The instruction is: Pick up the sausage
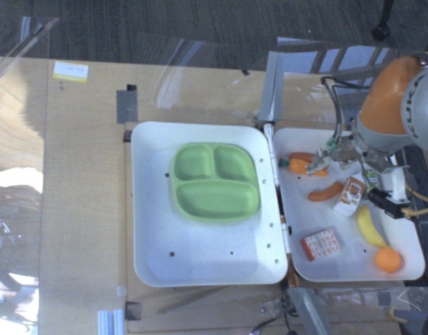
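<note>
The sausage (325,192), a short reddish-orange link, lies in the right bin (409,274) near its middle, slanting up to the right. My gripper (320,163) hangs over the bin's upper part, just above and slightly left of the sausage, beside an orange carrot-like piece (297,165). The sausage lies on the bin floor, apart from the gripper. The grey arm with its orange band (387,107) reaches in from the upper right.
Right of the sausage, a small brown-and-white carton (350,195) touches its end. A banana (369,227), an orange (388,259) and a red-and-white packet (320,244) lie lower in the same bin. The left bin (158,250) holds a green divided plate (215,182).
</note>
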